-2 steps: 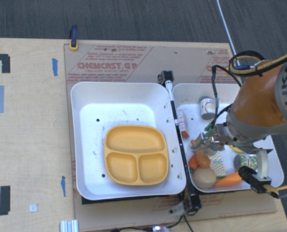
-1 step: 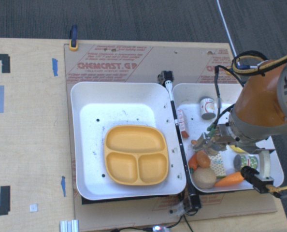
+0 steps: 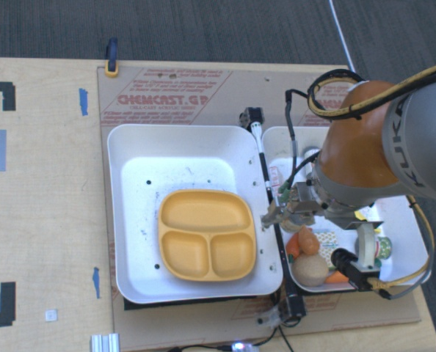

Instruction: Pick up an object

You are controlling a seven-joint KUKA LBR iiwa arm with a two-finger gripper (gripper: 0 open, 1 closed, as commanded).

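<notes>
My gripper (image 3: 280, 210) hangs low over the left edge of the right bin (image 3: 418, 235), close to the wall shared by the two bins. Just below it lie an orange rounded piece (image 3: 303, 242) and a tan egg-shaped object (image 3: 311, 268), near the bin's front left corner. A small orange bit (image 3: 336, 276) peeks out beside the tan object. A white and green item (image 3: 383, 248) lies farther right, partly hidden by the arm. The arm's grey and orange body covers most of the right bin.
The left bin (image 3: 130, 196) holds a yellow three-compartment plate (image 3: 206, 234) in its front half. A cardboard sheet (image 3: 166, 94) lies under both bins. A bit of yellow (image 3: 365, 215) shows under the wrist.
</notes>
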